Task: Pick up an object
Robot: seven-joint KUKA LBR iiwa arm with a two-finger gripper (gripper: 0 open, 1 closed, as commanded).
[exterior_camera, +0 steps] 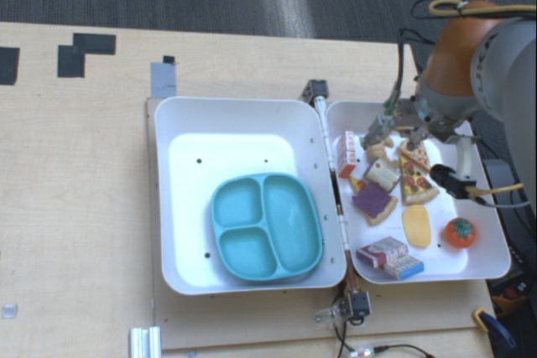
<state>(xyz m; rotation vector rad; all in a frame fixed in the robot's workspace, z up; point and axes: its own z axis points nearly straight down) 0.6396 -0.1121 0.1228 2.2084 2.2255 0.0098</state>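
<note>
My gripper (388, 130) hangs low over the far end of the right bin (495, 264), just above the toy food heaped there; from this slant I cannot tell how it is set, and nothing can be seen held in it. My grey arm (503, 71), orange band (457, 54) above the wrist, comes in over the bin's far right corner. Below the gripper lie a pizza slice (414, 176), a small sandwich-like piece (382, 174) and a purple-topped slice (373, 201), crowded together. Against the bin's left wall sits a red-and-white packet (346, 150). A yellow oval piece (416, 226) lies nearer the middle, a tomato (460, 232) by the right wall, and a small carton (389, 256) at the near edge. In the left bin (180, 121), a teal divided plate (267, 225) rests toward its near right corner.
</note>
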